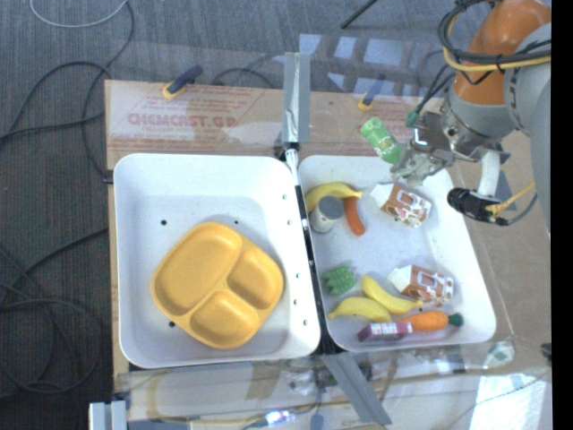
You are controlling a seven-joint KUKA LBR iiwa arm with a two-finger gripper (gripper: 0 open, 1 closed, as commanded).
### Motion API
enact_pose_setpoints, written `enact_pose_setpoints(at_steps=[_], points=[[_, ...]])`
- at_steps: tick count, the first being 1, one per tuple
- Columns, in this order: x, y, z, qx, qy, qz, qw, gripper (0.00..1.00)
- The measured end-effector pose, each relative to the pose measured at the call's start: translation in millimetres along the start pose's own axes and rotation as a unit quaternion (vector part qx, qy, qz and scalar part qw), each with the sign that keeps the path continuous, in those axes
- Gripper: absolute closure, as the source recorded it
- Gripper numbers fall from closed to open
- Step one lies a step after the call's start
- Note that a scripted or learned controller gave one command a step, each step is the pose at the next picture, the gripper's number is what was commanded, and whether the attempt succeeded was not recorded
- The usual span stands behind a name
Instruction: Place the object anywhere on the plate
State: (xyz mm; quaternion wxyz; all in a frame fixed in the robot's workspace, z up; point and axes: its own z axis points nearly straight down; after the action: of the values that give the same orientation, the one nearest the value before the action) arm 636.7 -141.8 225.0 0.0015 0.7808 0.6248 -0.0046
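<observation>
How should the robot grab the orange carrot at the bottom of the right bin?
Probably across the middle of the long orange toy carrot, coming straight down. It lies flat, pointing sideways, so fingers fit at its near and far sides, though the purple bottle crowds its left end.

Plate [218, 284]: yellow plastic, smooth, soft sheen, three moulded compartments. Both bins [134, 195]: white plastic, matt, a few dark specks on the left one's floor. Bananas [363, 307] and carrot [431, 322]: smooth moulded plastic, slight gloss. Green bottle [380, 139]: glossy plastic. Cartons [406, 206]: printed, look like card. Worktop [197, 124]: brown cardboard sheet, matt, printed red lettering. Floor [54, 88]: grey carpet, rough ribbed weave. Arm's orange band [501, 34]: glossy; hand [414, 161]: dull metal.
</observation>
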Motion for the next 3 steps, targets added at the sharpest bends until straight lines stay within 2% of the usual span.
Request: enact_pose_setpoints(at_steps=[1,2,3], points=[[47.3,-48.4,22.2,0.001,0.003,-0.035,0.9994,1.00],[96.0,-92.4,44.1,0.001,0.003,-0.139,0.9902,1.00],[148.6,-162.8,43.8,0.002,0.004,-0.112,0.9937,1.00]])
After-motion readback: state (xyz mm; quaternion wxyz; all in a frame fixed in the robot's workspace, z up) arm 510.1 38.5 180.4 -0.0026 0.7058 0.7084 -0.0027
